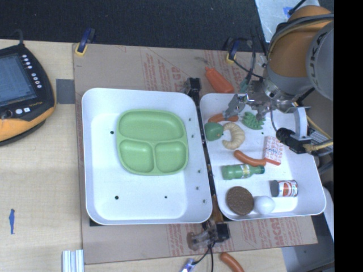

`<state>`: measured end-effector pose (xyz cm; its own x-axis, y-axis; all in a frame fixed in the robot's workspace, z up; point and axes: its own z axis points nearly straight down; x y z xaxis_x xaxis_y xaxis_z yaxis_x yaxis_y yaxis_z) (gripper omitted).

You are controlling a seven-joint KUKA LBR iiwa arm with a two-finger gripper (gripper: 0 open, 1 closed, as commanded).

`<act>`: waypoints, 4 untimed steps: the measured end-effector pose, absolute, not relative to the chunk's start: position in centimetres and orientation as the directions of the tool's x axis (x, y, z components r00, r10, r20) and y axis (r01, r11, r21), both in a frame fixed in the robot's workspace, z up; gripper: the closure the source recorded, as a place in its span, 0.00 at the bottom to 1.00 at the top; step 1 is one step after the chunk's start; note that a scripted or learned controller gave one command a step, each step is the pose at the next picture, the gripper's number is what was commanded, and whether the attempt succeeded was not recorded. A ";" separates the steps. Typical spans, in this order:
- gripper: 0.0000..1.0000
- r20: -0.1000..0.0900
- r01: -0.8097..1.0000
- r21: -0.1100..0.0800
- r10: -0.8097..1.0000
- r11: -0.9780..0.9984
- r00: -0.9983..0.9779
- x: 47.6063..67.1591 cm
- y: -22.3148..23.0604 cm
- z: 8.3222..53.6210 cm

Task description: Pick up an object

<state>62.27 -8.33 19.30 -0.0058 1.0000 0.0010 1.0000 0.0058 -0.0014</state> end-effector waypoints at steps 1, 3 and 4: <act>0.00 -0.001 1.000 -0.006 1.000 0.005 -0.005 57.5 -13.2 9.1; 0.00 -0.003 1.000 -0.006 1.000 0.009 -0.009 57.6 -13.3 10.2; 0.00 0.000 1.000 -0.002 1.000 0.002 -0.002 61.5 -17.8 11.2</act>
